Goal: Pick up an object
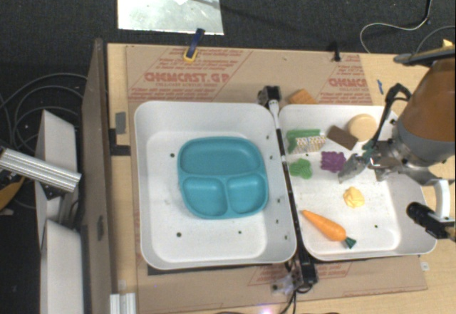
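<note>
The right bin (385, 234) holds several toy foods: an orange carrot (326, 226) near the front, a yellow lump (353, 196), a purple grape bunch (332, 160), a green piece (300, 168), a green-and-white block (306, 140), a brown block (341, 137) and a tan round piece (362, 125). My gripper (354, 165) hangs over the middle of this bin, just right of the grapes and above the yellow lump. Nothing shows between its fingers.
The left bin (153, 163) bears a teal divided plate (222, 176). An orange block (302, 97) lies on the cardboard behind the bins. The grey arm (427, 127) comes in over the right bin's right side.
</note>
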`<state>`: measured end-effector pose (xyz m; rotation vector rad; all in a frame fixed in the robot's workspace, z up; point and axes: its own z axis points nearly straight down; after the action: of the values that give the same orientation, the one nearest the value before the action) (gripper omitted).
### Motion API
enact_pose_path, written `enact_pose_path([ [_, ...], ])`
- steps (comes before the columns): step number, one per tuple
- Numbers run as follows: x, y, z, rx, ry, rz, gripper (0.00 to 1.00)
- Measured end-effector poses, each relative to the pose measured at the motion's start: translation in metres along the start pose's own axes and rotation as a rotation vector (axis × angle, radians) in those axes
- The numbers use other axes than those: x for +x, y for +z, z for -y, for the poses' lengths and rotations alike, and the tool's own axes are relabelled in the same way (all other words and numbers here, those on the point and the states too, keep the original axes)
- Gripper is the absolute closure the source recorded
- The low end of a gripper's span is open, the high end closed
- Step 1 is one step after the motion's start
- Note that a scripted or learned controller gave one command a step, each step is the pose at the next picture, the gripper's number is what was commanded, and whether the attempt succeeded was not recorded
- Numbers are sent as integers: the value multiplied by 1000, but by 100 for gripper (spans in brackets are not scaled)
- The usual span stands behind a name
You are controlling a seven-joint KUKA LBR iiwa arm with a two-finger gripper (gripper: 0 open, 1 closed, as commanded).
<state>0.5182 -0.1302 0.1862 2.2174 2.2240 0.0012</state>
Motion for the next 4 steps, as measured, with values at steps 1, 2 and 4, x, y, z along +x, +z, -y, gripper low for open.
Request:
enact_pose_path([
  [1,-34,84,-75,-10,-3,3,0],
  [2,-15,101,-106,-4,-4,0,0],
  [4,-37,101,-140,-1,-4,1,0],
])
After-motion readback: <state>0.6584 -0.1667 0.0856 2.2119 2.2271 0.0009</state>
